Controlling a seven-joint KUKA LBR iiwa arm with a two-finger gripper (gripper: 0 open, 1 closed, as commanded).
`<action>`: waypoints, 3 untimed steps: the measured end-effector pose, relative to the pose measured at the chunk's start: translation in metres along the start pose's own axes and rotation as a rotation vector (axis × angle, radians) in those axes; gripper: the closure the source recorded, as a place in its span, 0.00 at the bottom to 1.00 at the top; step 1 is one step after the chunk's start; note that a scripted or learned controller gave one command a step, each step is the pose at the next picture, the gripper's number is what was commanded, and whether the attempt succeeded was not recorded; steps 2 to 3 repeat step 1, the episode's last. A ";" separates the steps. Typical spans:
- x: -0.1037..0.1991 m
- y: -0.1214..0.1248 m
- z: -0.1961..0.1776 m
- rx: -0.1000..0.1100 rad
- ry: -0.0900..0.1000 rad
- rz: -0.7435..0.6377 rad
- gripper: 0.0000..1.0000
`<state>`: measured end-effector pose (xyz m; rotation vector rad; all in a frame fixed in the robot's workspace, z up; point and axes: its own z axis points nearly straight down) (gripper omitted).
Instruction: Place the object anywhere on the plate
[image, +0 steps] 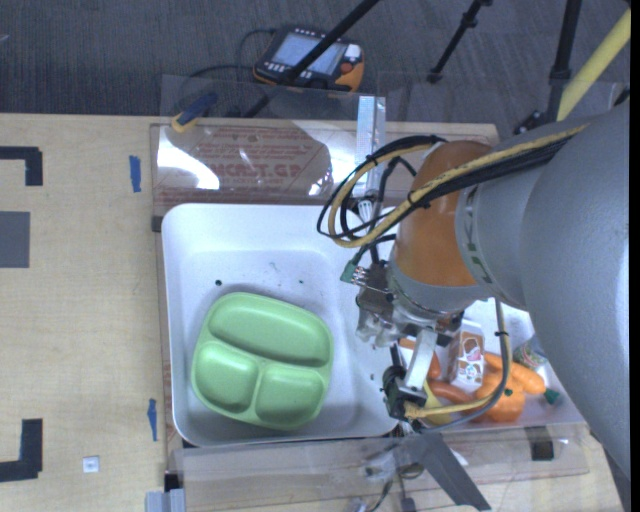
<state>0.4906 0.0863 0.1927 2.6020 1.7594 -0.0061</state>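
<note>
The green plate (262, 358) is sitting in the left bin (240, 240), toward that bin's 7 o'clock corner, with nothing lying on it. The arm (450, 240) is reaching over the right bin (514, 322), and the gripper (422, 332) is hanging beneath the wrist; whether it is clenched or released cannot be told. An orange carrot (505, 392) is lying in the right bin at the gripper's 4 o'clock, touching a small carton (467, 358). Both are lying well apart from the plate.

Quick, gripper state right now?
Gripper: cannot be told from this view; it is down over the right bin, beside the orange carrot.
</note>
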 end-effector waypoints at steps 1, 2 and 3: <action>-0.063 0.012 0.009 0.005 0.001 0.223 1.00; -0.063 0.012 0.009 0.005 0.001 0.223 1.00; -0.063 0.012 0.009 0.005 0.001 0.223 1.00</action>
